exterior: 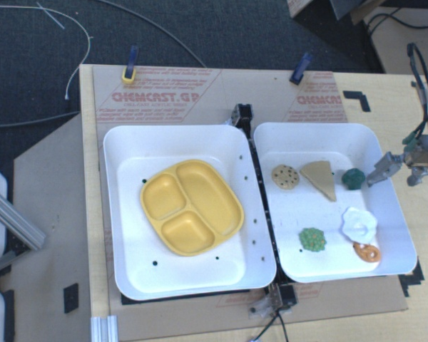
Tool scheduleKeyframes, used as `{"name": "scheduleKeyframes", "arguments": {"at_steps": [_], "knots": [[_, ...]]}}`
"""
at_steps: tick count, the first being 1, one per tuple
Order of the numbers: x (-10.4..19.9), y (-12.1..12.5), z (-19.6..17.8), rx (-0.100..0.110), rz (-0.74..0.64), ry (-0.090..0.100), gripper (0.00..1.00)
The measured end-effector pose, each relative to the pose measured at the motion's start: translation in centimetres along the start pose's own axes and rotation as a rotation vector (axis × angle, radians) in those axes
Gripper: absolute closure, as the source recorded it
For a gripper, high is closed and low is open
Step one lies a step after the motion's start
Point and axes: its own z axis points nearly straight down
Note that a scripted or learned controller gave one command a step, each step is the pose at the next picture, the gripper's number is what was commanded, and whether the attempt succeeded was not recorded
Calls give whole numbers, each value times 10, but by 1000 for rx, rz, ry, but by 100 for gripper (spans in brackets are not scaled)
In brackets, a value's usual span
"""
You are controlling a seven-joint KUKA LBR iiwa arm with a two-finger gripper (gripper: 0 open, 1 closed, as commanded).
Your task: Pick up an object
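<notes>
Nearest the camera, the front rim of the left bin (192, 285) frames a yellow divided tray (192, 206) lying flat at its middle. Beside it, the right bin (392, 212) holds six small items: a pretzel (367, 252) and a green leafy piece (313, 239) near the front, a white piece (359, 224) just above the pretzel, and a cookie (285, 177), a tan wedge (321, 177) and a dark green ball (353, 179) along the far side. From the right, the gripper (382, 169) reaches over the bin's edge, a grey finger just beside the ball; whether it is spread or closed cannot be told. Nothing sits between its fingers, so the pick appears not yet made, with every item resting on the bin floor.
</notes>
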Motion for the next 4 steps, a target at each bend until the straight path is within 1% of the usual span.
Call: {"name": "scheduleKeyframes", "arguments": {"at_steps": [1, 2, 3, 4], "knots": [[1, 2, -6, -11, -3, -3, 0], [1, -7, 42, -6, -3, -1, 0], [-6, -13, 91, -6, -2, -1, 0], [-7, -12, 134, -6, -3, 0, 0]]}}
